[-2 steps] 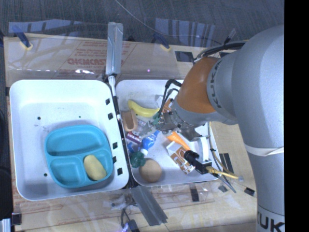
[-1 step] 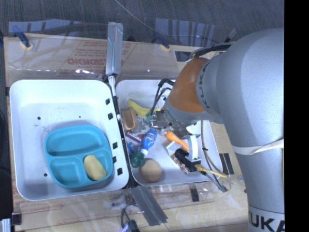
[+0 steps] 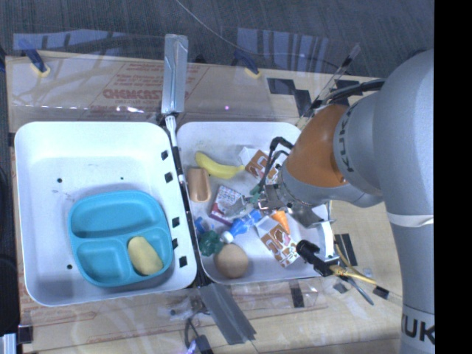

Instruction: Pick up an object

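Claw (image 3: 267, 192) sits low in the right bin (image 3: 221, 133), and you cannot tell how it is set, since the wrist's orange band (image 3: 318, 150) and grey arm (image 3: 398, 139) hide it from above. Crowded around it you see crinkled snack packets (image 3: 227, 200), an orange-tipped piece (image 3: 279, 217), and a blue-capped item (image 3: 237, 228). Up and to its left lies a yellow banana (image 3: 217, 167), beside a tan cylinder (image 3: 198, 184). Below-left rests a brown potato (image 3: 231, 260). Far left, the other bin (image 3: 44, 142) holds a blue tray (image 3: 110, 214) with a yellow lump (image 3: 144, 255).
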{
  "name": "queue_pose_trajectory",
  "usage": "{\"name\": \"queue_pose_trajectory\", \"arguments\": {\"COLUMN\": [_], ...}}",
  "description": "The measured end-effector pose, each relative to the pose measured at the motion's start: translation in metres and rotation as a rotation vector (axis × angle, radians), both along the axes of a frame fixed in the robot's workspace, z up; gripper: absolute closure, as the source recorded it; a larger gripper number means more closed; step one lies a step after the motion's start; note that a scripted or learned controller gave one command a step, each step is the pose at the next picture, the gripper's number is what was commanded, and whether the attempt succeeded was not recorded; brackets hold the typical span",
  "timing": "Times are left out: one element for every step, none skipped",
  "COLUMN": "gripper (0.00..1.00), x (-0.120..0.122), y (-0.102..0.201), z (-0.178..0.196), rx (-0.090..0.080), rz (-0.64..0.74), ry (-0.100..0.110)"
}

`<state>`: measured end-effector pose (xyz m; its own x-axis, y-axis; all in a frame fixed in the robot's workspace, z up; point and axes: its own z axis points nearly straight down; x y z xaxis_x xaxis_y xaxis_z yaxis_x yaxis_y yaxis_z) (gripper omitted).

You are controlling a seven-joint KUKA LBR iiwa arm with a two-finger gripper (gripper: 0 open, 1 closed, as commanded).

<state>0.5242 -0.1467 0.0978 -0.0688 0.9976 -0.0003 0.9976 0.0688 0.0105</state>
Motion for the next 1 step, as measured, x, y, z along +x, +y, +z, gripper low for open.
{"name": "queue_pose_trajectory", "arguments": {"gripper": [0.0], "x": [0.0071], "y": [0.0028], "z": [0.0597], "rx": [-0.001], "rz": [0.043], "ry": [0.008]}}
